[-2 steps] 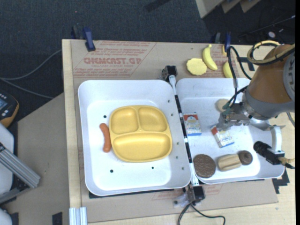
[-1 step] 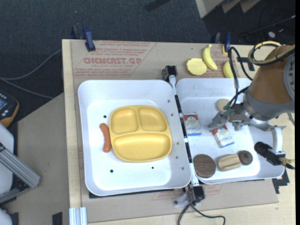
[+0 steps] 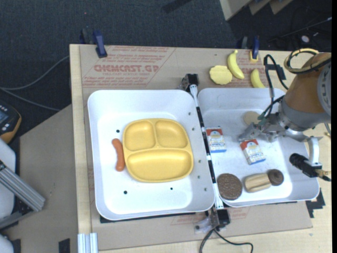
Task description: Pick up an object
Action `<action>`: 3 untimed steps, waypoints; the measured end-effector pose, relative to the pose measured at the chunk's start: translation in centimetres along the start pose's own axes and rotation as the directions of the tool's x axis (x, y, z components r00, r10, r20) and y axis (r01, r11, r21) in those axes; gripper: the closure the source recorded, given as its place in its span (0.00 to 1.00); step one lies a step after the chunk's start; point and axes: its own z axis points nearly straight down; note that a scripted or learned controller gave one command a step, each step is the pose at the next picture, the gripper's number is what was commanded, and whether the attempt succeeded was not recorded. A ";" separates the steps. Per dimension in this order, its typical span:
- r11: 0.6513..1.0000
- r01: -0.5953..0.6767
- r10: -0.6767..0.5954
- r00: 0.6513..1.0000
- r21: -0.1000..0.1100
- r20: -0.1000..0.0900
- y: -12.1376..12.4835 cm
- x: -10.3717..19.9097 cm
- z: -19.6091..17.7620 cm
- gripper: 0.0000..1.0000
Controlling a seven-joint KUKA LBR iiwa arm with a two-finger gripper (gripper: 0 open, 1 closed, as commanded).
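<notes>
Gripper [image 3: 256,133] sits low in the right bin [image 3: 231,101], the arm coming in from the right edge. Fingers are a grey blur against the bin floor, so spread or pinched: can't tell. Nothing visibly between them.

Landmark: the small carton [image 3: 253,151], red-and-white, lying flat just below the gripper. Likely the target, judging from how close the wrist hovers to its upper end. Its long axis runs slightly diagonal, top end toward upper left, bottom end toward lower right. A grasp would probably go across the short side.

Second carton [image 3: 215,140] lies left of the landmark, near the divider, long axis close to vertical in frame. Tan disc [image 3: 251,118] sits above the landmark, partly under the gripper. Below the landmark: bread roll [image 3: 258,182], long axis roughly horizontal, with a dark round piece [image 3: 275,177] touching its right end. Brown cookie [image 3: 229,185] is below-left of the landmark, just beside the roll.

Things look scattered loose so each can be picked alone.

Far left of the landmark, the left bin [image 3: 105,109] holds a yellow divided plate [image 3: 157,149] and a hot dog [image 3: 119,154] beside it, axis vertical. Bananas [image 3: 236,65] and a yellow lump [image 3: 221,75] rest on the bench above the landmark, outside the bins.
</notes>
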 end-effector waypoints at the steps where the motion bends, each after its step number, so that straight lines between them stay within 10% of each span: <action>1: 1.000 0.007 -0.007 1.000 -0.002 0.003 5.2 3.1 0.0 0.00; 3: 1.000 0.002 -0.002 1.000 0.001 0.004 9.5 -1.4 0.0 0.00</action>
